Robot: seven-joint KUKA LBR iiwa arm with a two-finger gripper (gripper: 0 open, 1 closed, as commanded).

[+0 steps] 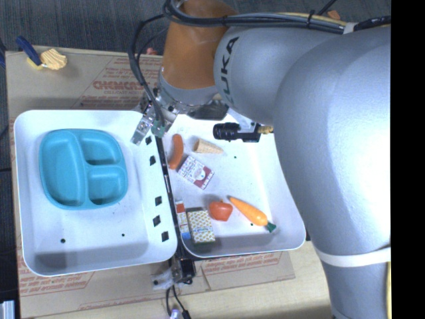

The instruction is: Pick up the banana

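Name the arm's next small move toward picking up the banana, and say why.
Probably lift the gripper clear and pull back to the right. It hangs at the left rim of the white right-hand bin, beside an orange sausage, while the grey arm covers part of that bin.

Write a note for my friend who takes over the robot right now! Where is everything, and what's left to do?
Gripper: over the rim between the two bins, at their far end. I see no banana in it.
Left bin: holds a blue divided tray.
Right bin: holds a sausage, a pale wedge, a small carton, a carrot and a box.
Banana: I cannot tell where it lies; the arm hides part of the right bin.
Done: nothing lifted yet.
Left: find the banana, grasp it, lift it.
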